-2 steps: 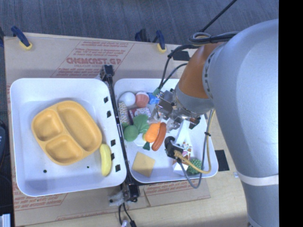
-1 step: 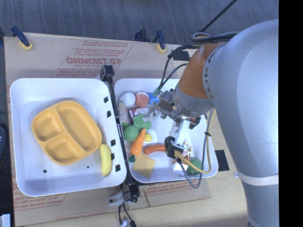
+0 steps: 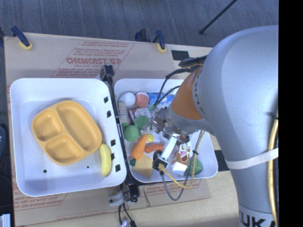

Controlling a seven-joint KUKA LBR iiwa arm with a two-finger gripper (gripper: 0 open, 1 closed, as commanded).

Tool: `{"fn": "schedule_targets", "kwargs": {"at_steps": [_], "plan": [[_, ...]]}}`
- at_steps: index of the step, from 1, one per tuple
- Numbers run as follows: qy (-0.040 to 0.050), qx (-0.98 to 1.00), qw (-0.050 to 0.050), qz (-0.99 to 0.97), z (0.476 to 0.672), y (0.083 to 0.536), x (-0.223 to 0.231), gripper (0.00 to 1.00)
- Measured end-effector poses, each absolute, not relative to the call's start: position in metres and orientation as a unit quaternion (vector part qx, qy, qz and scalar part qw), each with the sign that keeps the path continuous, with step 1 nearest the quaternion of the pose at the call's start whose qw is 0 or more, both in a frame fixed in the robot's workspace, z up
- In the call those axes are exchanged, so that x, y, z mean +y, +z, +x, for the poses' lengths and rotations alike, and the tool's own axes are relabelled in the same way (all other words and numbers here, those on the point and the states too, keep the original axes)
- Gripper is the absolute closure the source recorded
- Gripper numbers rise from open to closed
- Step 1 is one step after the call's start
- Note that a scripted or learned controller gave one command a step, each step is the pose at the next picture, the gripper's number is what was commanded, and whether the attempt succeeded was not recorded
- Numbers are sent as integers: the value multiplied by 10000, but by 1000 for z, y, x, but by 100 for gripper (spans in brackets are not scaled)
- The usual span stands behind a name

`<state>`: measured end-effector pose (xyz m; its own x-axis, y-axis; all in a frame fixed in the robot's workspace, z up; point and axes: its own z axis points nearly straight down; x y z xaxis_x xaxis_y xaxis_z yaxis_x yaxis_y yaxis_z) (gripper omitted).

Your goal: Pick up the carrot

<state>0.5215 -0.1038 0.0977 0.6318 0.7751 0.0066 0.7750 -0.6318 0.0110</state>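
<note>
Your grey arm (image 3: 236, 103) reached in from the right, with its gripper (image 3: 164, 129) low over the right bin (image 3: 210, 170). You could not tell whether it was clenched or released. The left bin (image 3: 19, 126) held a yellow divided plate (image 3: 66, 131) and a banana (image 3: 105, 159). The carrot (image 3: 138, 147) lay tilted near the right bin's left wall, crowded between a green ball (image 3: 131, 133) and a yellow wedge (image 3: 146, 166).

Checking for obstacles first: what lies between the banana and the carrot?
In the camera view, the adjoining walls of the left bin and right bin separate banana from carrot.
</note>
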Motion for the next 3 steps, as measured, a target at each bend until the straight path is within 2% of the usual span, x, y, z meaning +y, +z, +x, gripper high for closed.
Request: {"fn": "schedule_targets", "kwargs": {"at_steps": [1,2,3], "plan": [[-23,3661,-35,9306,483,91,-95,0],[-23,3661,-34,9306,483,91,-95,0],[-27,3164,-44,9486,475,91,-90,0]]}}
